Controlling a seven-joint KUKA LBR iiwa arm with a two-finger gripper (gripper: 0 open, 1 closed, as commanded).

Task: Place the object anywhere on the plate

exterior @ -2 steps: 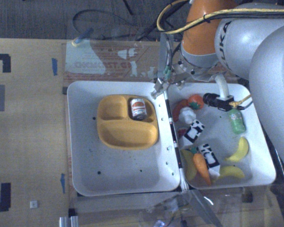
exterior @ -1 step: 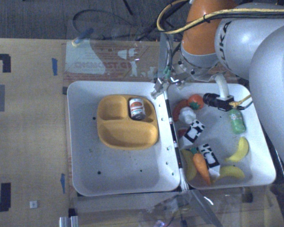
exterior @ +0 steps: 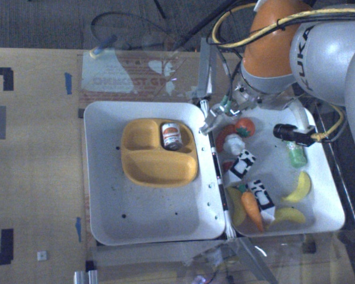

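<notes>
The yellow plate (exterior: 158,160) sits in the left bin (exterior: 106,218), a little above the middle of the frame, and a small can (exterior: 171,136) already stands upright in its upper right compartment, red label showing. By the look of it the job is done, or close to done.

The arm (exterior: 319,46) comes in from the upper right, and its pincer (exterior: 216,118) hangs over the seam between the two bins, just right of the plate's upper right corner. I can't make out from here how wide it stands or whether it has anything; the tips are lost in the clutter.

What matters is this: the can lies left of the pincer and slightly lower in the frame, near it but apart, with the bin wall between them. Its long axis runs up toward the camera, so it reads as standing.

The right bin (exterior: 325,212) holds the rest: a banana (exterior: 300,187), a carrot (exterior: 252,209), a tomato (exterior: 244,126) and other bits.

If the can needs no more handling, I'd guess the arm only needs to lift away without clipping it.
</notes>
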